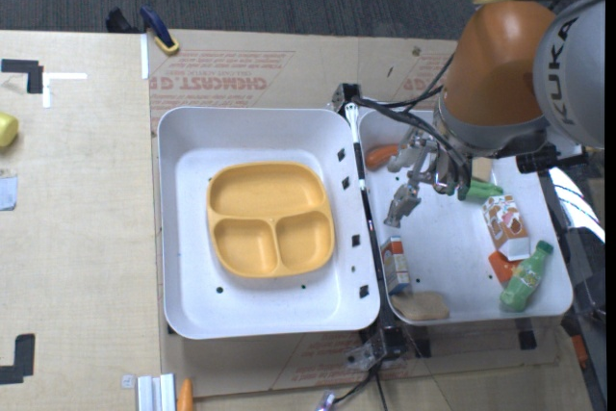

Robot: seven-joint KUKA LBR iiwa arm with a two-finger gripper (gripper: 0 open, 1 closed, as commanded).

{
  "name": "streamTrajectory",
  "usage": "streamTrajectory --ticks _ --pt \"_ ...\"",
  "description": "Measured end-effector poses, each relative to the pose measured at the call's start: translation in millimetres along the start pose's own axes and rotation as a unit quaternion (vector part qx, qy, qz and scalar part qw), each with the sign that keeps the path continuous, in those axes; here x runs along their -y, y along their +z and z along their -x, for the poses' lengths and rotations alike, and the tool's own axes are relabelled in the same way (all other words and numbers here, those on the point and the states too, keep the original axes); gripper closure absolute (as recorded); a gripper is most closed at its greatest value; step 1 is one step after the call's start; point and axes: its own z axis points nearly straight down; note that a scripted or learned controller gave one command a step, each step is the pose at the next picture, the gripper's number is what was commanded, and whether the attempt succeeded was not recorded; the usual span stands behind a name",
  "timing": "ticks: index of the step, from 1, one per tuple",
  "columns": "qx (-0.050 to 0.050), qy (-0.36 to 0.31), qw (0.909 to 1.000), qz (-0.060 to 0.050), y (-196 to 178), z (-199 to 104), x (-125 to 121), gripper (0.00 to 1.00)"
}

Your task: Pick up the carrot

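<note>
The carrot [380, 155] is a small orange piece lying at the back left corner of the right bin [452, 303], close to the wall between the bins. My gripper [420, 192] hangs over the right bin's left half, just in front and to the right of the carrot and apart from it. It is open, and nothing shows between its fingers [399, 207]. The arm's orange band and grey wrist cover the bin's back right part.
A yellow three-part plate [272, 218] lies in the left bin [183, 236]. The right bin also holds a green bottle [525, 276], a snack packet [507, 224], a green item [478, 192], a small tube [395, 265] and a brown block [420, 306].
</note>
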Motion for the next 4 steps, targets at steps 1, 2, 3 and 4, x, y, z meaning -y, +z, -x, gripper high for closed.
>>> streamTrajectory --ticks 1,2,3,4 --pt "0.000 0.101 0.9949 0.000 0 -20 -54 0.00" --pt "-0.002 0.136 0.9908 -0.001 0 -41 -124 0.00" --pt "-0.002 0.122 0.9926 -0.001 100 -150 -200 0.00" --pt "0.000 0.124 0.9923 -0.001 93 -147 -198 1.00"
